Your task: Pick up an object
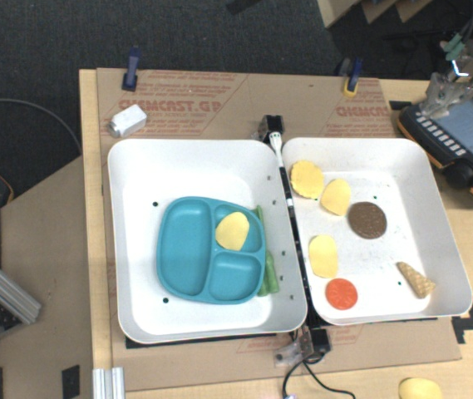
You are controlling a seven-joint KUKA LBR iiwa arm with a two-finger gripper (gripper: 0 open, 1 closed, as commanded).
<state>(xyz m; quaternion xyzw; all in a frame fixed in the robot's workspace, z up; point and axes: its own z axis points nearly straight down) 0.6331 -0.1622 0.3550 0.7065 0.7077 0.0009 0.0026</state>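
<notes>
L bin (136, 306) holds a teal divided plate (193, 260) w/ a yellow piece (233, 231) in its upper-right section; green item (267, 266) wedged along plate's right edge. R bin (444, 223): three yellow pieces (307, 179) (336, 196) (323, 256), brown disc (367, 220), red disc (342, 293), tan cone (416, 279), all lying apart.

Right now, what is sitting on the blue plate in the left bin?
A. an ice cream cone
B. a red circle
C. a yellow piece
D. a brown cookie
C: a yellow piece lies in the upper right compartment of the blue plate, while the brown cookie, the red circle and the cone all lie in the right bin.
</notes>
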